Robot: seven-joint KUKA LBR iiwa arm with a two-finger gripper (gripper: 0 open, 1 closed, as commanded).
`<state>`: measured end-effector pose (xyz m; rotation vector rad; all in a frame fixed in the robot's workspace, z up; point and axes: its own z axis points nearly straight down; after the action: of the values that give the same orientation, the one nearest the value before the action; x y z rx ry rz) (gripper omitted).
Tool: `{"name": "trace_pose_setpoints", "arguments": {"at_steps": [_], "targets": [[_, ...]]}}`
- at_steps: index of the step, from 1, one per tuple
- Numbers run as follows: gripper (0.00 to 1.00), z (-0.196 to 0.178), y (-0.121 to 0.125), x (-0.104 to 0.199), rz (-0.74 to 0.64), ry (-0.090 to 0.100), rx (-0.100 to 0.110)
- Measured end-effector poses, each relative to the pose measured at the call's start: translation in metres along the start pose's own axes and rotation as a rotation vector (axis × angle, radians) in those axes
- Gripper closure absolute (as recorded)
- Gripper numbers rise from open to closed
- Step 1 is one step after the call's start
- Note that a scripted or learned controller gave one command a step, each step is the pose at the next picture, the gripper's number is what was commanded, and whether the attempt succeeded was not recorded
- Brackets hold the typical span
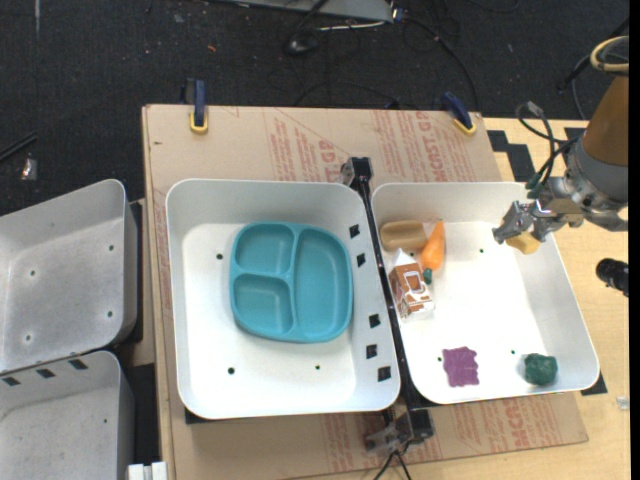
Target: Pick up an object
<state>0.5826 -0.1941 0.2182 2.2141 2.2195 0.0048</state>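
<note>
My gripper (518, 230) hangs over the far right part of the right bin (570, 298), near its back wall. A small yellowish piece (525, 243) shows right at its tip; I cannot tell whether it is held. In the same bin, along the left wall, lie a tan roll-shaped object (404, 234), an orange carrot-like piece (433, 248) and an orange-and-white box (412, 291). A flat purple piece (460, 365) and a dark green lump (540, 369) lie near the front edge.
The left bin (200, 298) holds a teal divided plate (292, 280). A black divider (378, 288) runs between the bins. Grey trays (60, 268) sit off the bench to the left. The middle of the right bin's floor is bare.
</note>
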Motion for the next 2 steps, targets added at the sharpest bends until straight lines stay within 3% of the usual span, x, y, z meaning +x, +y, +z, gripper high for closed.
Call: {"name": "trace_pose_setpoints", "arguments": {"at_steps": [1,2], "targets": [[1.00,-0.052,0.002,0.000,-0.001,0.000,0.000],[1.00,-0.056,0.016,0.055,-0.006,0.004,0.004]]}}
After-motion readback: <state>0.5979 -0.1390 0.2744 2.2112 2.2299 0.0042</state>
